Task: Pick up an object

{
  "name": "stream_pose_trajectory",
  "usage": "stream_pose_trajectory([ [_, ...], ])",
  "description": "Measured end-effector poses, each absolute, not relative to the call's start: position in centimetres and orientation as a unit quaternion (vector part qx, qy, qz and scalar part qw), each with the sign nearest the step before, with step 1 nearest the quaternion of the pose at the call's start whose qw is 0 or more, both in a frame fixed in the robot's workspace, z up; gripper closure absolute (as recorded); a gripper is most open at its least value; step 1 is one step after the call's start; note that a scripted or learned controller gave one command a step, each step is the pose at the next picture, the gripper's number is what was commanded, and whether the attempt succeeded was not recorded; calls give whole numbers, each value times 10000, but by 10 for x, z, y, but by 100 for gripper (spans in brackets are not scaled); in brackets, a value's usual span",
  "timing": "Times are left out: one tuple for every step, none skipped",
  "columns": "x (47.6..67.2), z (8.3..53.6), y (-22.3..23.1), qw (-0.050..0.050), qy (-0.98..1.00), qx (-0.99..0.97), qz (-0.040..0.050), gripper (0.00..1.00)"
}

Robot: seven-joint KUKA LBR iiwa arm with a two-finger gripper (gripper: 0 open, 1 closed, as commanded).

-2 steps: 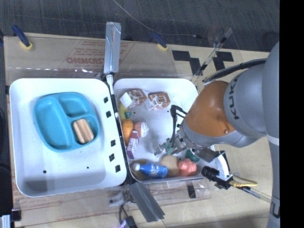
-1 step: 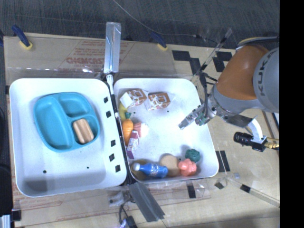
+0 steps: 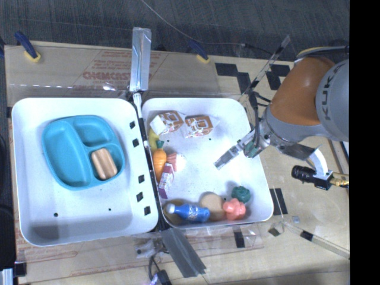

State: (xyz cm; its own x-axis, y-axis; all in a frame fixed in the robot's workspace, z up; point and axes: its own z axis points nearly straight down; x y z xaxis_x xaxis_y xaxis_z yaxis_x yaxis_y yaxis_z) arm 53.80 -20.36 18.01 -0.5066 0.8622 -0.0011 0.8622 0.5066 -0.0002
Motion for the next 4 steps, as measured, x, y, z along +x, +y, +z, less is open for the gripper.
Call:
stream_pose_trajectory([
  [539, 190, -203, 7, 8691, 4946, -5, 100],
  [539, 190, -203, 6, 8693, 4943, -8, 0],
  [484, 102, -194, -11, 8627, 5057, 3, 0],
  [477, 92, -114, -7, 8690, 4948, 6, 0],
])
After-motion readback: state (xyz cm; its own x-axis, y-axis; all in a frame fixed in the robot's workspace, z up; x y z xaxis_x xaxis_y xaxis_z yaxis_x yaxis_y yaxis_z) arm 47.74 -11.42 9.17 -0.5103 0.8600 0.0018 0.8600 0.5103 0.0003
